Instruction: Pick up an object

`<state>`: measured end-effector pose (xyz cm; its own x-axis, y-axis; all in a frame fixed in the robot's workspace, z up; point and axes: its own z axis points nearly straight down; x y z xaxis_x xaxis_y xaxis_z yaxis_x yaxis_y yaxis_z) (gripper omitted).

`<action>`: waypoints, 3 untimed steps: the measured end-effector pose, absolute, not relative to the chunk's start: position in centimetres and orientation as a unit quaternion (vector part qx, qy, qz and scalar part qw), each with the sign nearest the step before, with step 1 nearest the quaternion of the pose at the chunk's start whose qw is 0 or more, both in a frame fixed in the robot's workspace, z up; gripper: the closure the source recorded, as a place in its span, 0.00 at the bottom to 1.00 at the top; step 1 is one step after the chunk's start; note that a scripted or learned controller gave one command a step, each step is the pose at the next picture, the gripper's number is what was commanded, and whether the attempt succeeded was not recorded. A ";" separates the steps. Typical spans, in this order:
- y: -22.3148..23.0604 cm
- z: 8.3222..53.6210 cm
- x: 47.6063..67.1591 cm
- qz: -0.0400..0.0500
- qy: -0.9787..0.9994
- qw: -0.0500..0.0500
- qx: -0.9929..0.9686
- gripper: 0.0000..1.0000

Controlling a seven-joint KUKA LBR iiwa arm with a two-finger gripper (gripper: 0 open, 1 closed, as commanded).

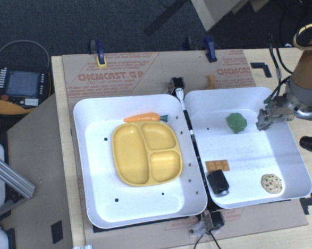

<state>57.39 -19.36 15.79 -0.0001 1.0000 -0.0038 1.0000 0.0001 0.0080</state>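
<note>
In the right bin lie a green broccoli piece, a tan cracker, a black object near the front left corner, and a round cookie at the front right. My gripper hangs over the bin's right side, a short way to the right of the broccoli piece and level with it. Nothing shows between its fingers. The left bin holds a yellow divided plate with an orange carrot lying just behind it.
The two bins sit side by side on a cardboard sheet held by blue clamps at the back. A handheld controller with cables lies off the bench at far left. The arm comes in over the right bin's right rim.
</note>
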 end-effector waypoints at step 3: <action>-13.6 25.9 56.3 0.000 0.709 -0.001 0.705 1.00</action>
